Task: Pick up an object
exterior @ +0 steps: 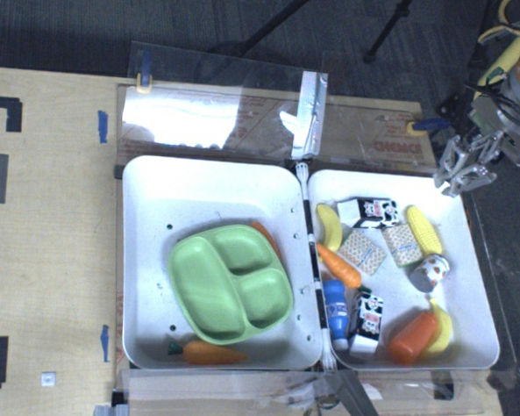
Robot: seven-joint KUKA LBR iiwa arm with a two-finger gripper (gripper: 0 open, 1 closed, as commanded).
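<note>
My gripper (461, 174) hangs above the right bin's far right corner, outside the heap of objects, open with nothing between its fingers. In the right bin (479, 286) lie a yellow banana (328, 224), a black-and-white carton (371, 210), a corn cob (423, 228), two beige waffle-patterned packets (363, 250) (402, 245), an orange carrot (340, 265), a blue bottle (335, 308), a second small carton (369, 319), a red-orange piece (413, 335) beside another banana (443, 328), and a small round silver-and-red item (428, 273).
The left bin (144, 240) holds a green divided plate (229, 280) with a carrot (212, 353) at its near edge and an orange piece (264, 234) half hidden behind it. A clear plastic wall (214, 103) stands behind the bins. Wooden benchtop (39, 233) lies to the left.
</note>
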